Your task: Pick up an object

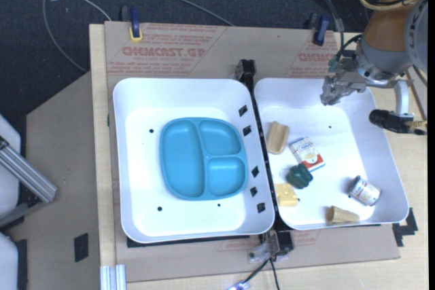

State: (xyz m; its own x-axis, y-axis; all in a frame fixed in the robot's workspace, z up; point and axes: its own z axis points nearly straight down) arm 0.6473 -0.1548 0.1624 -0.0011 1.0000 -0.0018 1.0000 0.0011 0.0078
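In the camera view, the pincer (335, 93) hovers over the far edge of the right bin (380, 146), nothing visibly between its tips; open or closed, I cannot tell. The small can (363, 191), teal object (299, 177) and carton (306, 151) lie untouched, so picking is not yet begun.

You have six loose objects in the right bin (380, 146), all lying apart from the gripper (331, 96) and toward the view's bottom from its fingers: nearest is a tan block (276, 137), then a small red-and-white packet (306, 152) lying flat, with a dark green lump (299, 177) touching it just beyond. Farther from the fingers you will find a pale yellow wedge (287, 195) at the bin's inner wall, a tan chunk (342, 215) by the near rim, and a small metal can (363, 190) (tipped on its side).
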